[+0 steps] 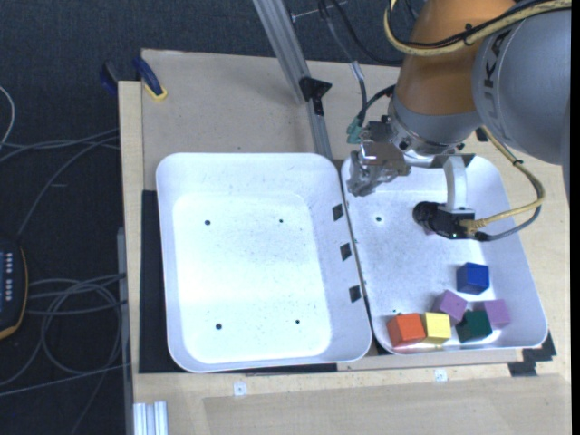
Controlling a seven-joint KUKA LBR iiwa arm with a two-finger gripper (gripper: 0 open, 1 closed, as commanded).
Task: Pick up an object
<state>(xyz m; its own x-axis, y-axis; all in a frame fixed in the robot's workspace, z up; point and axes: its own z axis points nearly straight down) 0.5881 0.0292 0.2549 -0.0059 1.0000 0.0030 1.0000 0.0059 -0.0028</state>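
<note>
**Arm over the right bin, blocks clustered at its near edge**

Reaching in from the right, the grey arm (535, 71) with its orange band (449, 43) holds the end effector (367, 178) over the far left corner of the right bin (390, 243), close to the divide between the two bins. Whether it is spread or pressed together cannot be told from this angle, and no block shows within it. A black fitting (439, 218) with a yellow cable hangs just right of it, above the bin floor.

All the blocks lie in the right bin, towards its near right corner, well apart from the end effector. The blue block (472, 277) sits alone, nearest the arm. Closer to the near edge, the orange block (408, 328) and the yellow block (438, 326) lie side by side and appear to touch. The dark green block (473, 326) lies just right of the yellow one. One purple block (451, 303) rests just behind the yellow and green ones, and another purple block (497, 313) lies beside the green block near the right wall.

The left bin (245, 261) lies beside the right one on the worktop (217, 98). A slanted metal bar (290, 53) crosses the far side of the worktop.
</note>
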